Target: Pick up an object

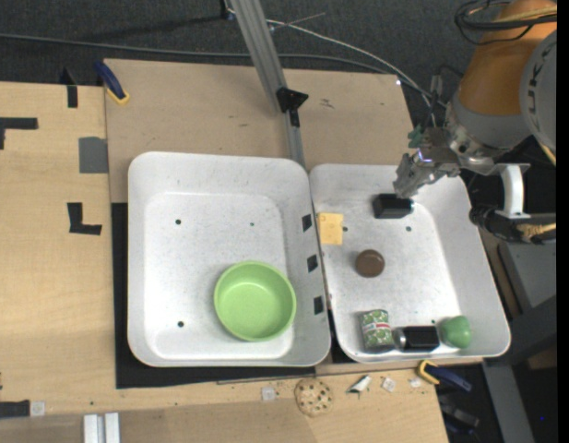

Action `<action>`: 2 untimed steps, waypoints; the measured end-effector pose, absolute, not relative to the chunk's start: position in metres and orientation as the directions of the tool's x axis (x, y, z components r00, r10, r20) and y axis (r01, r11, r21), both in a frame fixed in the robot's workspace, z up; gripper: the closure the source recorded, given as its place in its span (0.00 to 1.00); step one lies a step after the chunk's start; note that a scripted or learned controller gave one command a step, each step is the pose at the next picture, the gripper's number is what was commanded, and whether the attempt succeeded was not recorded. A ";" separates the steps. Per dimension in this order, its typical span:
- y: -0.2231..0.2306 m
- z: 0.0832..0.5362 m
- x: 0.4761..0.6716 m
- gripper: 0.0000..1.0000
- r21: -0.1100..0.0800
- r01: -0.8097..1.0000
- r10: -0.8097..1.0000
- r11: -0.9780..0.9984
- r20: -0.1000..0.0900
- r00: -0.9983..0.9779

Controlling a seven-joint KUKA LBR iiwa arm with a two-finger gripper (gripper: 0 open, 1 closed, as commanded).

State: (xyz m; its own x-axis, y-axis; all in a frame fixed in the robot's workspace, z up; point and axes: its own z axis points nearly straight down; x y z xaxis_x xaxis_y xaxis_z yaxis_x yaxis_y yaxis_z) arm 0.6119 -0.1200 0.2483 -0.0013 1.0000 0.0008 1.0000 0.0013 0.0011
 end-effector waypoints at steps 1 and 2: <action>-0.066 0.234 0.593 1.00 -0.006 1.000 1.000 0.005 0.002 -0.005; -0.008 0.222 0.580 1.00 -0.008 1.000 1.000 0.007 0.003 -0.007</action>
